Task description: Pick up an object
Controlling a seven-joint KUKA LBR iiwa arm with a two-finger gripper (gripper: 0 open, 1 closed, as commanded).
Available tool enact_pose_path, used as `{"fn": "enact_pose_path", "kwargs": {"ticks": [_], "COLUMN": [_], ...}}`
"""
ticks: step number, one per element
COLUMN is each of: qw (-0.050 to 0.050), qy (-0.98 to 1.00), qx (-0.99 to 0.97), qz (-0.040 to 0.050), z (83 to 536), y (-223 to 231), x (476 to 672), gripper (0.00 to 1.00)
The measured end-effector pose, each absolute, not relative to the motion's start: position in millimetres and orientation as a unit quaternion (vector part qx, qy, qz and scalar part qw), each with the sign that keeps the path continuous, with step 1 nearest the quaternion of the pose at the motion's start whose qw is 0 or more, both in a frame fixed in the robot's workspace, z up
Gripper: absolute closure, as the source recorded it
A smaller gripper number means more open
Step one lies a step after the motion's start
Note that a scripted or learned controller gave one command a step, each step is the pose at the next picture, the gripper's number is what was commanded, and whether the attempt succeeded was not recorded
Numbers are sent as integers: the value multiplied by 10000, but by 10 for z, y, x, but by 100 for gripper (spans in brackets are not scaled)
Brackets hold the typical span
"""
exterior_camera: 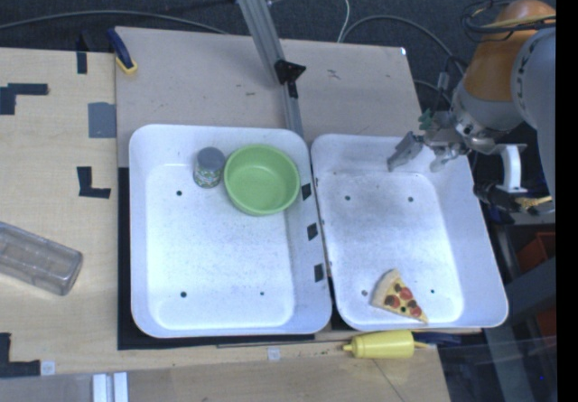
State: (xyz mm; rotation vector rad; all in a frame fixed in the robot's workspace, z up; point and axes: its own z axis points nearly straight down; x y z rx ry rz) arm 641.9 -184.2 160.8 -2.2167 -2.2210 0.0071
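A toy pizza slice (397, 295) lies near the front of the right bin (361, 238). In the left bin (181, 238), a green bowl (262, 179) sits at the back, with a small grey can (209, 166) just left of it. My gripper (421, 154) hovers over the back right corner of the right bin, far from the pizza slice. Its two fingers stand apart with nothing between them.
A yellow mustard bottle (383, 345) lies on the bench just in front of the right bin. A clear plastic container (36, 259) rests on the bench far left. A slanted metal pole (262, 25) rises behind the bins.
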Motion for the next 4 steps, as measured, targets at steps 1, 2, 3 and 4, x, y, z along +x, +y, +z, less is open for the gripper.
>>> {"fn": "enact_pose_path", "kwargs": {"ticks": [1, 2, 3, 4], "qw": [27, 7, 4, -16], "qy": [-7081, -7083, -7088, -7074], "qx": [-7061, -7059, -7054, -7068], "qz": [24, 16, 15, -8], "z": [1007, 875, 984, 1466], "y": [-1777, -1765, -1758, -1777], "x": [6333, 6330, 6334, 6256], "gripper": [0, 0, 100, 100]}}
